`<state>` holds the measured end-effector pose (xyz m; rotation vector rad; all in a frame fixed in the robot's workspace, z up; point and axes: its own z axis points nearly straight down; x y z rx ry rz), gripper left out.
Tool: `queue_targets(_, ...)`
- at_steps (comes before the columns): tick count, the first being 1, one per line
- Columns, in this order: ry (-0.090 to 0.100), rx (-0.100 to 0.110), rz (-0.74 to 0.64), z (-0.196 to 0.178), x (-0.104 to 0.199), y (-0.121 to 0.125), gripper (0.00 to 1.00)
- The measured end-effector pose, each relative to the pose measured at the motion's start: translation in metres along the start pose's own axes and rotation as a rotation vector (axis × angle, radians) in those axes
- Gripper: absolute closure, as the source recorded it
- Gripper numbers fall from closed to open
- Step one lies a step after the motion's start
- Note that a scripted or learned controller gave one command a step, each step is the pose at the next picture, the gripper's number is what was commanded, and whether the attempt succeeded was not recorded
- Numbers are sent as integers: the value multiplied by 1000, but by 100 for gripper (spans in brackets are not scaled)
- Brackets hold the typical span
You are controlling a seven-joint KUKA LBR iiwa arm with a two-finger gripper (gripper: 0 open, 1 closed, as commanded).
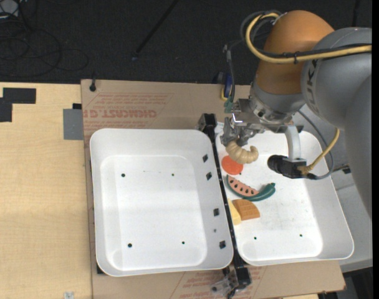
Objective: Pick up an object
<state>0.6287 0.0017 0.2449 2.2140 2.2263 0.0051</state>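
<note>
My gripper [239,136] hangs over the back left part of the right bin [314,242]. A tan, croissant-shaped piece [242,154] sits right under its tip, touching or nearly touching it; whether it is gripped is hidden. That piece overlaps a red-orange round piece [231,166]. In front of them lie a watermelon slice with a green rind [247,189] and an orange-yellow wedge [245,211], both on the bin floor near the left wall.
The left bin [152,198] stands beside the right one, with a black divider strip [217,185] between them. The grey arm [339,86] crosses above the right bin's back right. The right bin's front and right floor is bare white.
</note>
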Motion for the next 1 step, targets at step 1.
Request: queue_targets(1,1,9,1,14,55,-15,100)
